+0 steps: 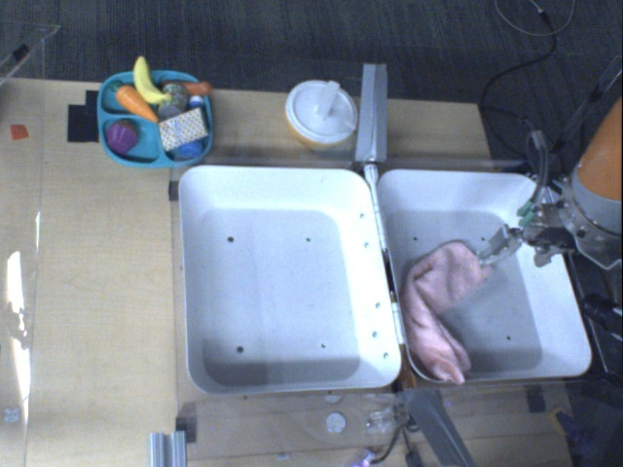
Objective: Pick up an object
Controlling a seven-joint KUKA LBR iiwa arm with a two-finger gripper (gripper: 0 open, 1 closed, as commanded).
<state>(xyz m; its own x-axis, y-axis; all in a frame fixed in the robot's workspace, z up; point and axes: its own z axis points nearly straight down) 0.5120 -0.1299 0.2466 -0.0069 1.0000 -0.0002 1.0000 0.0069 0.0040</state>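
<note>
The arm (596, 188) comes into the picture from the 3 o'clock side. Its orange band shows at the right edge, a little above the middle, and the grey wrist part sits just under it. From the wrist the gripper (498, 244) reaches toward 9 o'clock and slightly down toward 8 o'clock, so it is tilted and not vertical. Thin cables run up from the wrist toward 12 o'clock. The metal fingers (504, 240) point to the left. The gripper is small and blurred here.
</note>
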